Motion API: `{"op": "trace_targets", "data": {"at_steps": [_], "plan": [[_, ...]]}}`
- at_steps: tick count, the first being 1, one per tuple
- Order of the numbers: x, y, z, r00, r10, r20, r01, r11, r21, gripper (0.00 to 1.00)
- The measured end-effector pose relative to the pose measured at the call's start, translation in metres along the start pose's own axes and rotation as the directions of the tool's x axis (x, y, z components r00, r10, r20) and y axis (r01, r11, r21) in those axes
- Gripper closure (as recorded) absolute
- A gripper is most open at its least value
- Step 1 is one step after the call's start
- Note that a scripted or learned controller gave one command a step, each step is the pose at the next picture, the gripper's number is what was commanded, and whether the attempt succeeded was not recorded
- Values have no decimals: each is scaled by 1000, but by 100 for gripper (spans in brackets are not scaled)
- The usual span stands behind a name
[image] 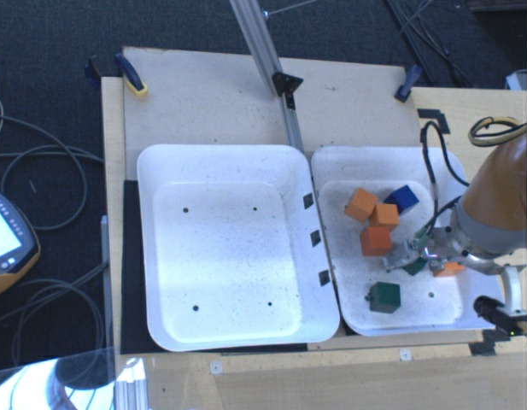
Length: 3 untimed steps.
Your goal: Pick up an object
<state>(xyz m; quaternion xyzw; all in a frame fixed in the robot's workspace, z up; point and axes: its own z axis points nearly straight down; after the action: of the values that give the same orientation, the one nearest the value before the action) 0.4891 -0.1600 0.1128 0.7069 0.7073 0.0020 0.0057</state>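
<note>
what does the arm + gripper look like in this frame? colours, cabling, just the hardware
The arm is a rounded body with a broad orange band above a grey wrist section. A black cable loops along it near the bin's edge. The gripper is a small dark and metallic assembly with green-tinted parts at the tip. A white-and-black piece sits at the lower right.

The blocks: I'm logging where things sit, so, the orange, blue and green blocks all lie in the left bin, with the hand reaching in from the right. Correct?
Not quite. The camera view shows the orange blocks, blue block and green block in the right bin, not the left bin. The hand does reach in from the right.
</note>
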Motion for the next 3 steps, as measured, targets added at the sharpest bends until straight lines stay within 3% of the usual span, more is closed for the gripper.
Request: {"op": "trace_targets", "data": {"at_steps": [1,2,3], "plan": [[-31,-7,13,1000,-6,-18,6,1000,12,0],[-31,-7,13,1000,-6,-17,6,1000,13,0],[-4,-9,13,1000,-3,-10,3,1000,13,0]]}}
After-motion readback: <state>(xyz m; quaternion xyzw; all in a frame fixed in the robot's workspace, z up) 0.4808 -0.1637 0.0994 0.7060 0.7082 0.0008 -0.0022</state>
